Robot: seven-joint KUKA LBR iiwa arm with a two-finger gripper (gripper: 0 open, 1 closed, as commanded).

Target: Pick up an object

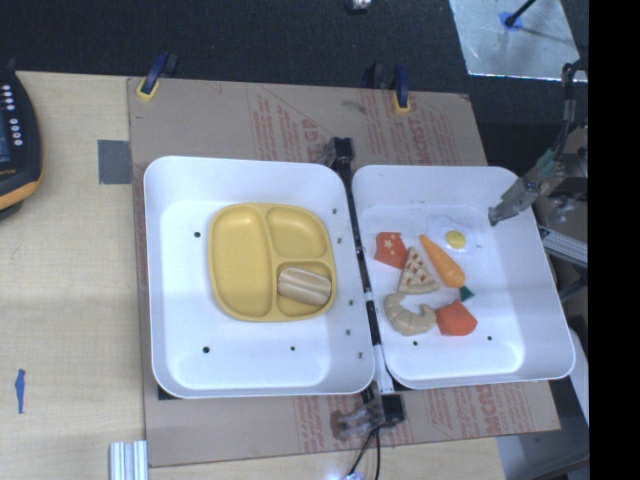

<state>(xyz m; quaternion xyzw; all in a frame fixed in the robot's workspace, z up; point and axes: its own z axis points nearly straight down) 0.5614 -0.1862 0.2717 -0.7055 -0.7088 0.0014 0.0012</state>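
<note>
Carrot (pixel 442 259): right bin (pixel 520 353), long axis 10-to-4 o'clock, green tip toward 4.
Neighbours: pizza slice (pixel 417 273) at its 8 o'clock; fried egg (pixel 455 238) at 1.
Hand (pixel 503 208): bin's 2 o'clock rim, grip state unreadable.

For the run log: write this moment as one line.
gripper: above right bin's upper right edge, holding nothing | toy food: piled in right bin | yellow plate: left bin, bread roll on it
</note>
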